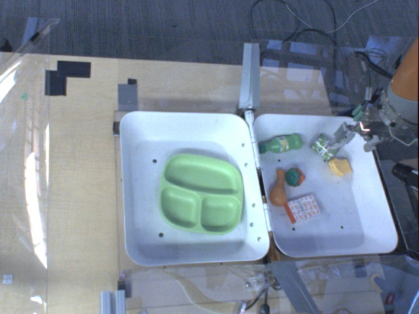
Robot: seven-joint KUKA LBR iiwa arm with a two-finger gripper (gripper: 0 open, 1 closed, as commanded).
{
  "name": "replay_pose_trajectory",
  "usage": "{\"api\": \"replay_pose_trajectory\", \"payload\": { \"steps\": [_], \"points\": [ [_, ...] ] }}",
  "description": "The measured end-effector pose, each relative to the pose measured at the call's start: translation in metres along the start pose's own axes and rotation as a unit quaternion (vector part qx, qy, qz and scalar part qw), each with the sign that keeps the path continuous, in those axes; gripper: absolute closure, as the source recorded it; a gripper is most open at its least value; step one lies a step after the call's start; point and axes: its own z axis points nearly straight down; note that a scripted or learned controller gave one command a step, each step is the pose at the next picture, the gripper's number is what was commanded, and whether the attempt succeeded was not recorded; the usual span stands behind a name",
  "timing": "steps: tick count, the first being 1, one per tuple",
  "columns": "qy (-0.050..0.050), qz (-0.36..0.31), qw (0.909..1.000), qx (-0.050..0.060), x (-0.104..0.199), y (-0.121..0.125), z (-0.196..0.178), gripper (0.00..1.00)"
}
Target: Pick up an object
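I have the arm in from the right, the gripper (345, 136) hanging over the upper right part of the right bin (366, 241). Its fingers look spread fairly wide, one tip down beside a small crumpled green-and-white packet (323, 146); I see nothing pinched between them. The nearest candidates are that packet and a yellow lump (340, 167) just below it. Further left lie a green bottle (281, 143) on its side, a small orange gourd-shaped toy (279, 190) touching a dark green and red ball (295, 175), and a flat red-patterned card (303, 208). The left bin (141, 241) holds a green divided plate (200, 192).

I judge the packet to be the target. To do this well, I'd centre the gripper over it so it sits between both fingers rather than beside one, then descend until the tips are close to the bin floor, since the packet is low and may slip. I'd close firmly and lift straight up, staying clear of the yellow lump.
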Motion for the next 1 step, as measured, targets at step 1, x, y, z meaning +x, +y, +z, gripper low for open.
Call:
{"api": "replay_pose_trajectory", "payload": {
  "steps": [1],
  "points": [
    [0.0, -0.009, 1.0, 0.0, -0.0067, -0.015, 0.1332, 0.0]
  ]
}}
